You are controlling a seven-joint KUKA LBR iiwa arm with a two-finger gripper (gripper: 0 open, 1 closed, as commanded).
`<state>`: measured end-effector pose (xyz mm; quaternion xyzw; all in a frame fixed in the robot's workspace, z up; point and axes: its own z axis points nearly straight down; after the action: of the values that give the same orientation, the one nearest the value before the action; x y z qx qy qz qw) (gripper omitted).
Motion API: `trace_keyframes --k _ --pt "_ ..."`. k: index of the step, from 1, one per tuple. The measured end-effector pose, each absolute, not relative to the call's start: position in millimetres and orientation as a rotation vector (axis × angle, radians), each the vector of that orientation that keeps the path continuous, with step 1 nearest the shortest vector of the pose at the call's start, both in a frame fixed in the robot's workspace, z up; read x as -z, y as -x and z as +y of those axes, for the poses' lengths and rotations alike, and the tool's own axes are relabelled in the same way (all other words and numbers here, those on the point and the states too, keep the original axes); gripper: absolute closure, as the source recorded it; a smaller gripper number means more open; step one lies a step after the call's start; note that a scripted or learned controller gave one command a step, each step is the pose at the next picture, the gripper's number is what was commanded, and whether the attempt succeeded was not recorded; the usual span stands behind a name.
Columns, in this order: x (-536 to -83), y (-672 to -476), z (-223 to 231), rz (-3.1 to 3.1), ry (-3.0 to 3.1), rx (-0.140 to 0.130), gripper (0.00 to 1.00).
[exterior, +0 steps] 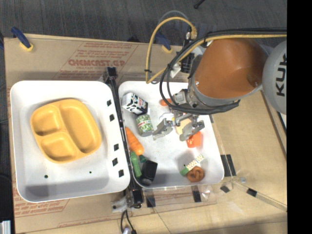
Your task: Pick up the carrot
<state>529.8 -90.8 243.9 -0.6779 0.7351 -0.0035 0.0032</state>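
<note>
The carrot [134, 140] is orange and lies slanted along the left wall of the right bin [214, 155], just below a green can [144, 125]. My gripper [178, 129] hangs over the middle of that bin, to the right of the carrot and apart from it. Its two grey fingers [163, 127] are spread, so it is open. A small pale yellow piece [184, 126] shows in the gap under them. The carrot's lower end touches a green object [135, 164].
A black-and-white carton [134, 103] sits at the bin's upper left. A red-orange item [195, 140] lies under the right finger. A black block [148, 172] and a brown ring-shaped toy [195, 172] lie near the front. A yellow divided tray [66, 129] sits in the left bin [29, 184].
</note>
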Motion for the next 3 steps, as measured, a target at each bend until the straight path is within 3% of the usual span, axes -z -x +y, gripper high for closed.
trace_keyframes --k 1,2,3 --pt "-232.3 -538.7 -111.2 2.123 2.312 0.001 0.00" --pt "-91.7 -531.1 -101.4 2.131 2.306 -0.002 0.00" --pt "-93.7 -562.3 -96.6 2.342 2.098 0.011 0.00"
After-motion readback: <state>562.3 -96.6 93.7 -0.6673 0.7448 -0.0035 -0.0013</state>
